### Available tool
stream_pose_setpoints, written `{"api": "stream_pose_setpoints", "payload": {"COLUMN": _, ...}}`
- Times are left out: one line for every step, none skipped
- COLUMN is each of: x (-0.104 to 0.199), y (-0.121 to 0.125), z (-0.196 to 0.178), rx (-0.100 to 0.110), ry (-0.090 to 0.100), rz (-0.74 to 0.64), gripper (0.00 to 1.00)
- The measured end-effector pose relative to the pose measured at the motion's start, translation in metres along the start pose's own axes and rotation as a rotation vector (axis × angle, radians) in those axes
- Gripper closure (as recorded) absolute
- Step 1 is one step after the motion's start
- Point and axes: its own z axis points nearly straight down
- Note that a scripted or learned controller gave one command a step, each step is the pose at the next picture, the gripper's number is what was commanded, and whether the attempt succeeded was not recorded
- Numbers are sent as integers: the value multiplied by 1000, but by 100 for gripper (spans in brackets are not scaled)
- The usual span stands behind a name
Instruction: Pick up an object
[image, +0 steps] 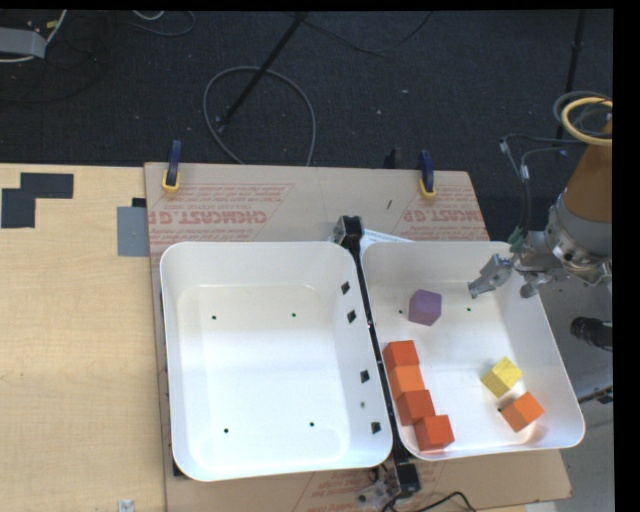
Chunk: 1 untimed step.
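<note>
The right bin (555, 345) holds several blocks. A purple cube (425, 306) lies near its middle back. A row of orange-red blocks (415, 395) runs along its left wall toward the front. A yellow cube (502, 376) and an orange cube (521, 410) sit at the front right. My gripper (507, 282) hangs over the back right of this bin, to the right of the purple cube and apart from it. Its fingers (487, 274) are spread open with nothing between them.
The left bin (200, 270) stands beside the right one, with a black divider strip (365, 320) between them. Both rest on a cardboard sheet (300, 205) clamped at the back. A wooden bench top (70, 350) extends to the left. Cables lie on the dark floor behind.
</note>
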Motion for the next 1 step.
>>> {"api": "stream_pose_setpoints", "payload": {"x": -17, "y": -51, "z": 97, "rx": 9, "ry": 2, "rz": 3, "gripper": 0}}
